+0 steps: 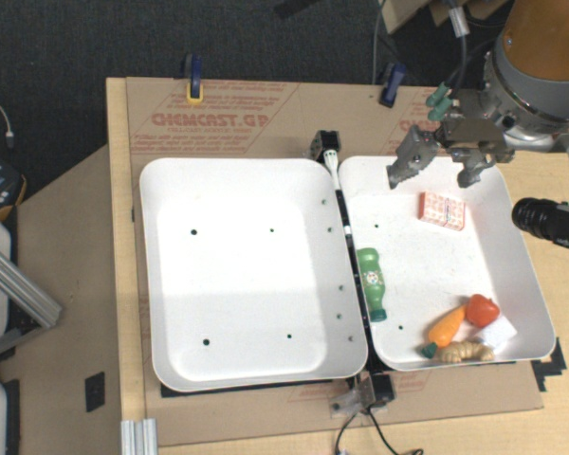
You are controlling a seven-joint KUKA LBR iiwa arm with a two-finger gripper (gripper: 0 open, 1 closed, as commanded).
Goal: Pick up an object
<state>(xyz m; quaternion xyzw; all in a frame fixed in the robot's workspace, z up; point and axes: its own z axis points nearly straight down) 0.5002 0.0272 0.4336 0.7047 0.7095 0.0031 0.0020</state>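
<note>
Pincer [436,166] spread open, nothing between its fingers, high over the right bin's [526,282] far end. Pink patterned packet [442,210] lies just below and nearer the camera; green bottle [370,282] farther toward the left rim; carrot [446,327] and red item [482,310] well beyond. Risk: packet looks flat, so fingers may slide over it and close on air.
</note>
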